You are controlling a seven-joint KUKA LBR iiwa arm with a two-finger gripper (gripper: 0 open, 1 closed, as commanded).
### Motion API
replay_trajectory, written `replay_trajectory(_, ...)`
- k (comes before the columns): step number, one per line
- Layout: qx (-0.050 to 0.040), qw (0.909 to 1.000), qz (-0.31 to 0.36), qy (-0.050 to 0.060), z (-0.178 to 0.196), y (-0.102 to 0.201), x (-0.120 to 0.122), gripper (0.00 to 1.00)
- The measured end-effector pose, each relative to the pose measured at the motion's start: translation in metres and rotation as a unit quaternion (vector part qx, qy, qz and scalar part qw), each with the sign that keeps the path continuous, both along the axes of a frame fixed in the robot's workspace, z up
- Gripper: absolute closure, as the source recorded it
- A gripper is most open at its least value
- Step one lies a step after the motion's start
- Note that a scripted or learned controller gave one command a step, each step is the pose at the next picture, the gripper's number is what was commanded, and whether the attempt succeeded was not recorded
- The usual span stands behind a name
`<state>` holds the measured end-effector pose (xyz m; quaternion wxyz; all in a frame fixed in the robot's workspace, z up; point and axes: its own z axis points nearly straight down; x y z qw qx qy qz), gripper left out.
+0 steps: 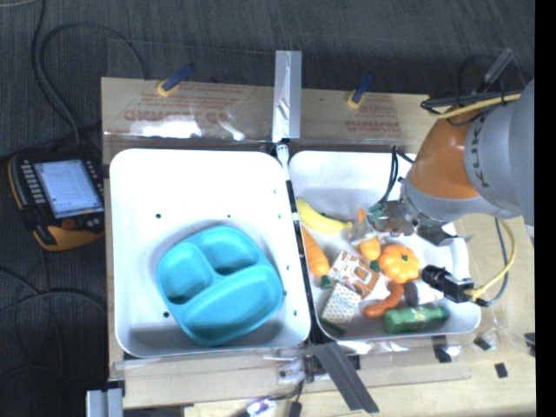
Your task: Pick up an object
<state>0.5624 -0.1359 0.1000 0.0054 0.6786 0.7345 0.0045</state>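
The right bin [343, 174] holds a pile of toy food: a yellow banana [321, 220], an orange carrot [314, 250], an orange pumpkin [399, 262], a small orange fruit [370, 248], a red-and-white box [351, 273], a patterned packet [339, 303], a red-orange sausage shape [387, 301] and a green object [414, 318]. My gripper [386, 219] hangs low over the middle of this bin, just above the pumpkin and the small orange fruit, to the right of the banana.
The left bin [148, 176] carries a blue divided plate [221, 281] in its front half. A teach pendant [57, 194] lies on the floor to the left. The arm's orange band [439, 163] stands over the right bin's far right side.
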Motion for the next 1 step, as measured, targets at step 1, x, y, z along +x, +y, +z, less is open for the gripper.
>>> replay_trajectory(1, -0.0006, 0.9991, -0.042, 0.008, 0.1217, 0.0303, 0.0184, 1.0)
